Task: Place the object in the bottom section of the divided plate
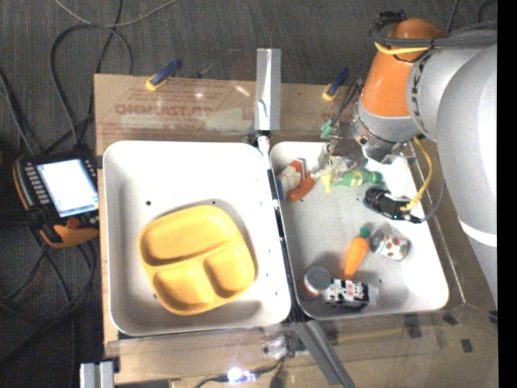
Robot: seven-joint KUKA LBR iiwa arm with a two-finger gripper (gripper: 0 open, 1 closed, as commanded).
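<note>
A yellow divided plate (196, 257) lies in the left white bin (129, 168), with one large section at its far side and two smaller ones at its near side. My gripper (338, 165) is down at the far end of the right bin (428, 289), just above a green and yellow toy (353, 179). A red and white object (299, 181) lies just left of the gripper. Whether anything is held is hidden by the wrist.
In the right bin lie an orange carrot (355, 254), a white red-spotted item (393, 246), a small can (317, 280) and a black and white box (348, 294). A metal divider (275, 208) separates the bins. A tablet (65, 186) sits left of the bench.
</note>
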